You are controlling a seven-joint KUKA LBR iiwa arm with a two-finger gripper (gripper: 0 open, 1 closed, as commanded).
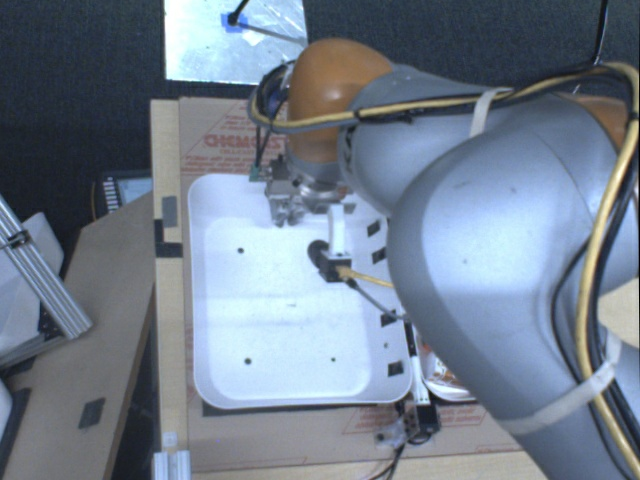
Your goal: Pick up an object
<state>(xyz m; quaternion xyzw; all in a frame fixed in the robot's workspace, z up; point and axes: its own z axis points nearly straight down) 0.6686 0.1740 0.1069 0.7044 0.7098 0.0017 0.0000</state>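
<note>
The grey arm (500,218) is reaching in from the right and covering most of that side, its orange band (335,78) sitting over the far edge of the left bin (215,288). The gripper (284,206) is hanging low at the far end of that bin, close over its white floor. From here I am not able to tell whether it is open or closed, or gripping anything. The floor is showing a few small dark dots (241,251). At the near right, a pale object (441,376) with reddish print is peeking out from under the arm, too hidden to name.
</note>
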